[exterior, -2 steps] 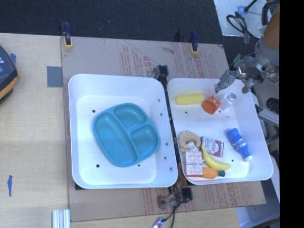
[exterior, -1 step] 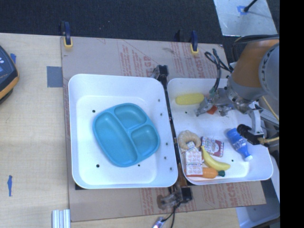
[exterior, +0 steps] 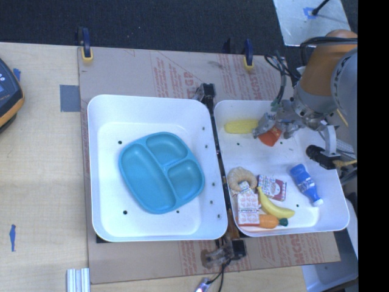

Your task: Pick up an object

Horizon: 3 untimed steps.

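Gripper (exterior: 271, 128) sits low over the red-orange object (exterior: 270, 137) in the right bin (exterior: 340, 218), just right of the yellow piece (exterior: 240, 126). Object directly underneath; can't tell the gripper's state.

Grey arm (exterior: 343, 81) with an orange band, black cables trailing to a metallic end effector (exterior: 276, 125).

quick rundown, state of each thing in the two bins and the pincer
blue divided plate: flat in left bin, nothing on it
pincer: down in right bin, at the red object
red object: under the pincer tip, grip unclear
yellow piece: lying flat, apart from the pincer
blue bottle: on its side
banana: lying at bin's near edge
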Tool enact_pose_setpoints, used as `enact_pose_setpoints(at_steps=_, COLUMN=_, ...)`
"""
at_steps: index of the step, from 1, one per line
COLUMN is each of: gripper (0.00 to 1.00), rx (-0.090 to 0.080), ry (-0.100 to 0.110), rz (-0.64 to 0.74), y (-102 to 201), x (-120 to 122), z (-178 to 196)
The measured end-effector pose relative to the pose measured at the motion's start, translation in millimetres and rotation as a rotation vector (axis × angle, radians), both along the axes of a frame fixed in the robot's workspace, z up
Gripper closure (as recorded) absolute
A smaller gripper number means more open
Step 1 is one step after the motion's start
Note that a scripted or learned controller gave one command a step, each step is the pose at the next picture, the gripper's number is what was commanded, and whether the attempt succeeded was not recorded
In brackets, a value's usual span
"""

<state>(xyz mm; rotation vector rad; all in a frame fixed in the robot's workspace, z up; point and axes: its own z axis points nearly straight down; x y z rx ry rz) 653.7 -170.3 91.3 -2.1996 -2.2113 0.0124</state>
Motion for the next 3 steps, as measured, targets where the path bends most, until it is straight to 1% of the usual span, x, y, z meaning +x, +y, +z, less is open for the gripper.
enact_pose_setpoints(at_steps=1, gripper=0.0, rx=0.001, ry=0.0, rz=0.0, y=-1, x=0, z=-1)
enact_pose_setpoints(at_steps=2, gripper=1.0, rx=-0.005, ry=-0.006, rz=0.004, y=-3, x=1, z=10)
enact_pose_setpoints(at_steps=3, gripper=1.0, rx=-0.011, ry=-0.017, rz=-0.002, y=20, x=-75, z=17)
